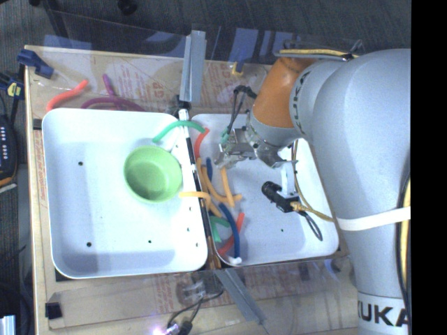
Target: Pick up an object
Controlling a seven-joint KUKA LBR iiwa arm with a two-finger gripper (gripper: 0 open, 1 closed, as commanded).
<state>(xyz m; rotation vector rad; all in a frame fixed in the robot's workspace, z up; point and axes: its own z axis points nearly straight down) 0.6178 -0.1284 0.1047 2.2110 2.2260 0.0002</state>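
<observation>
1. At the far left I see the pale wooden bench (140, 72). A curved orange-red flexible tube (66, 95) and a magenta flexible tube (115, 103) lie on it, just beyond the far rim of the left bin.
2. The shallow white plastic left bin (84, 246) holds a round light-green plastic bowl (154, 174). The bowl sits upright with its opening facing up, toward the bin's right side and near the shared divide.
3. A thin teal flexible tube (167, 129) arches from just above the bowl toward the divide at the far end of the bins.
4. A flat grey metal bar (193, 65) runs away from the divide across the bench.
5. A yellow-orange flexible stick (192, 195) lies across the divide, with one end in each bin.
6. The shallow white plastic right bin (279, 246) holds a loose tangle along its left wall:
   - a red flexible tube (202, 139) at the far end;
   - orange flexible tubes (225, 187) in the middle;
   - a dark blue flexible tube (236, 239) at the near end.
7. The metal two-finger gripper (230, 153) is over the right bin, at its far left part, just above the orange tubes. I cannot tell whether it is open or closed, and I see no object held in it.
8. The grey robot arm (363, 131), with its orange band (276, 93), reaches in from the right and covers the right side of that bin.
</observation>
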